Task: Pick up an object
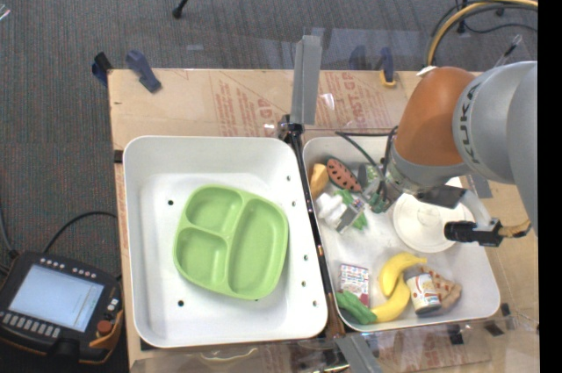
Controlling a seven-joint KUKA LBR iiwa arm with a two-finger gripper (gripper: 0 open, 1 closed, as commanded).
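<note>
My gripper (pixel 353 213) hangs low in the back-left part of the right bin (pixel 486 279), below the arm's orange band (pixel 432 118). It sits right over a small white object (pixel 329 206) and a bit of green. Just behind it lie a reddish-brown ribbed piece (pixel 344 175) and a yellow piece (pixel 318 179). A banana (pixel 395 282) lies toward the bin's front, with a small can (pixel 424 290) and a pizza slice (pixel 448 288) beside it. Whether anything is gripped cannot be seen.
A white round dish (pixel 423 226) rests right of the gripper. A small red-and-white carton (pixel 354 281) and a green vegetable (pixel 356 306) lie at the front left of the right bin. The left bin (pixel 149 178) holds a green divided plate (pixel 232 241). A teach pendant (pixel 57 301) sits at the lower left.
</note>
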